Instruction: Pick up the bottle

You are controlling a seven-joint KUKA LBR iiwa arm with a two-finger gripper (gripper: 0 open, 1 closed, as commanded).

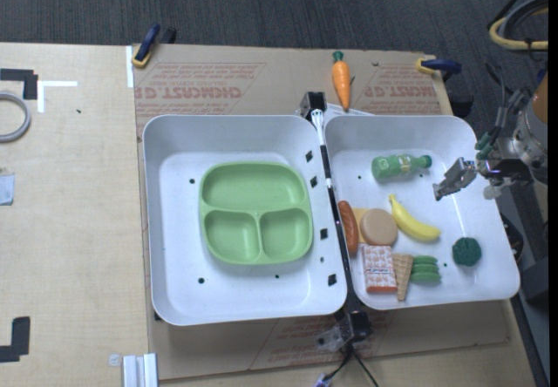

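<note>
Gripper: the two-finger metal gripper (455,178) hangs over the right side of the right-hand shallow white bin (488,289); its fingers stand slightly parted and nothing lies between them.
Arm: the grey arm enters from the view's right edge, wrist just outside the bin's right wall.
Bottle: the small green plastic bottle with a yellow label (400,166) lies on its side in the upper middle of that bin, cap end toward the gripper, near it but not touching.
Handling, judged: likely light and rigid; smooth and round, so apt to roll or slip. Best taken across the labelled mid-body, fingers set square to its long axis.
Neighbours: the yellow toy banana (412,221) lies just below the bottle, apart from it; the dark green broccoli-like toy (467,251) sits lower right.
Clearance, judged: bare bin floor on both sides of the bottle leaves room for the fingers.
Other bin: the left white bin (166,228) holds a green three-compartment plastic plate (257,213).
</note>
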